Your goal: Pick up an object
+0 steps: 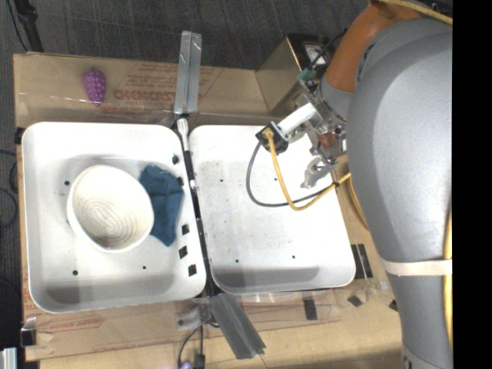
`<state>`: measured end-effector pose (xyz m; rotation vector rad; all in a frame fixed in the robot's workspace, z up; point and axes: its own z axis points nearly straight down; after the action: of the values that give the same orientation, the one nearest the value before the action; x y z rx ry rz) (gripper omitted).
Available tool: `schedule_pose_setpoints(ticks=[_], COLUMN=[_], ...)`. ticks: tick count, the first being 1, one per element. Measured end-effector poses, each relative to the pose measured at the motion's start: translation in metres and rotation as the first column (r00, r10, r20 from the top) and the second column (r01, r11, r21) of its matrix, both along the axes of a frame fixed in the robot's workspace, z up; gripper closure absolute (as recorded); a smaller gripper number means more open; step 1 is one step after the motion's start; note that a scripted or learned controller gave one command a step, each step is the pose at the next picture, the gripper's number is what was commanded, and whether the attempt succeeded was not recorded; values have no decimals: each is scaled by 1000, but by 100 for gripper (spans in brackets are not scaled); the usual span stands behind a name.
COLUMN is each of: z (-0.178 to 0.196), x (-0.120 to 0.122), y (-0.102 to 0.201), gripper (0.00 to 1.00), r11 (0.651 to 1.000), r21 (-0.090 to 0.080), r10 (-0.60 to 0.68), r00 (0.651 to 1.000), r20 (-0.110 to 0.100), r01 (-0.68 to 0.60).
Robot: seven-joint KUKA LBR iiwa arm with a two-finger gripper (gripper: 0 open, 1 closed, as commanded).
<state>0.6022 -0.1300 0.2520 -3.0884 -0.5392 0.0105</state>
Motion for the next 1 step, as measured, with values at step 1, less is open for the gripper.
schedule_pose_setpoints(ticks=[1], z=[-108], x=[-8], y=[-50], gripper=[0], r11=[990], r21=[-2], r10=[-139], r00=[990], r20=[0], r01=[139])
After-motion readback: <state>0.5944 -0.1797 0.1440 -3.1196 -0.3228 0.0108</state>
